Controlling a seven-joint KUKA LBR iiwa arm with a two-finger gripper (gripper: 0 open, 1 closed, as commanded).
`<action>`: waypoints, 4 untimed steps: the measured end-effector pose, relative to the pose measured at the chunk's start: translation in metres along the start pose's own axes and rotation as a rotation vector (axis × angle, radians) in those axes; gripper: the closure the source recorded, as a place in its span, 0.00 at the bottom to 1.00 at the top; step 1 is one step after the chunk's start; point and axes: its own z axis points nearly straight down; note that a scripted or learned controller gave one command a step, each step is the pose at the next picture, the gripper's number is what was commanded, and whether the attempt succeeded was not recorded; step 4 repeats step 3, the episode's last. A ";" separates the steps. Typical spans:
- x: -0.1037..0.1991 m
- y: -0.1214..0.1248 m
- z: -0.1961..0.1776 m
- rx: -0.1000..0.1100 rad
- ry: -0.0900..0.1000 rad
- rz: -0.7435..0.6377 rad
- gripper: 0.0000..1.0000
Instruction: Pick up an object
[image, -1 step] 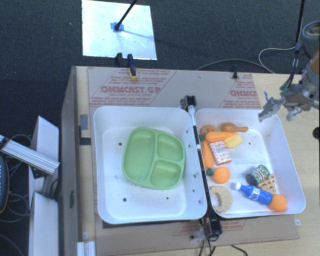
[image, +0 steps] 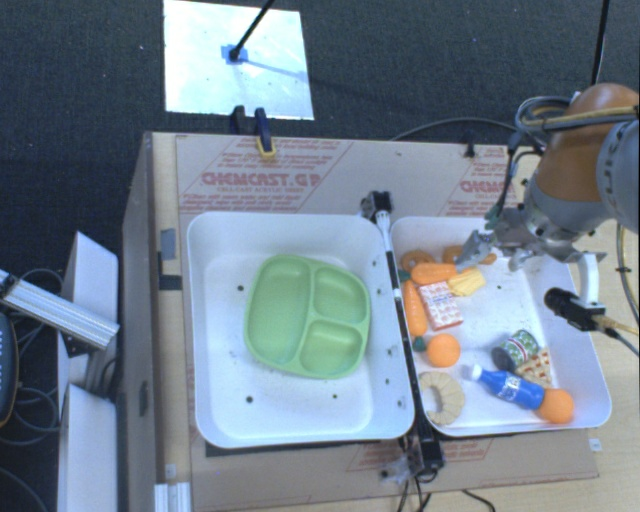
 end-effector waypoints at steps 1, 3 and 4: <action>-0.014 -0.026 0.078 -0.009 -0.002 0.002 0.00; 0.034 0.034 0.066 -0.012 -0.001 -0.003 1.00; 0.034 0.034 0.066 -0.012 -0.001 -0.003 1.00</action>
